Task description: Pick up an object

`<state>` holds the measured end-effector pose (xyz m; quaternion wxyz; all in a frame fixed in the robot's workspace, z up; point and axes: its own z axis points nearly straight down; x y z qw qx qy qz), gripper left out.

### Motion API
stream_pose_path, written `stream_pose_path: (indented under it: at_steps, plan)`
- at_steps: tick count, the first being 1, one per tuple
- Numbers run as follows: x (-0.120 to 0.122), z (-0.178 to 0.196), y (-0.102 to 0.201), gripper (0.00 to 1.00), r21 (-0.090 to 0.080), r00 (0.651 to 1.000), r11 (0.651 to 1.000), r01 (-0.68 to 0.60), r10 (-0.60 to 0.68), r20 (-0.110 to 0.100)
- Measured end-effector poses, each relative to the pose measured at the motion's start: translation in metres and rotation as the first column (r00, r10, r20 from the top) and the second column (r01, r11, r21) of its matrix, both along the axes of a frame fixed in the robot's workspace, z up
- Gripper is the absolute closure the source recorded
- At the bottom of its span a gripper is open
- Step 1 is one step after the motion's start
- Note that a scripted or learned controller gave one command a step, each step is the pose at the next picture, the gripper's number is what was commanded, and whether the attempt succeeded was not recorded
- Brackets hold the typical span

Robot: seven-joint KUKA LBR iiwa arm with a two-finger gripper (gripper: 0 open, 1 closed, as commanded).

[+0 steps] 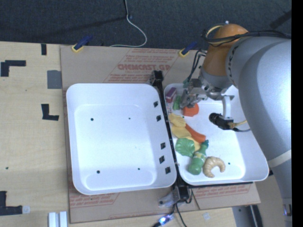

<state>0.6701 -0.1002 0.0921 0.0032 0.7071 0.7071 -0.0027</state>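
Cardboard sheet (137, 70) under white bins (75, 126) | dark carpet (71, 13) | gripper (189, 98) grip unclear

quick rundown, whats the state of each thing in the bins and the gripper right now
gripper: low in the right bin's far left corner, over the toys; grip unclear
orange-red toy: lying just below the gripper
yellow toy: lying by the divider
carrot: lying at a slant
green toy: resting in the pile
croissant: lying apart, near the front
left bin: flat on the bench
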Motion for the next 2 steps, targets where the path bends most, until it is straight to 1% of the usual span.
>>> stream_pose_path:
  at_steps: [2]
  plan:
    - [0.0000, 0.0001, 0.0005, 1.00, -0.001, 1.000, 1.000, 0.001, -0.001, 0.001]
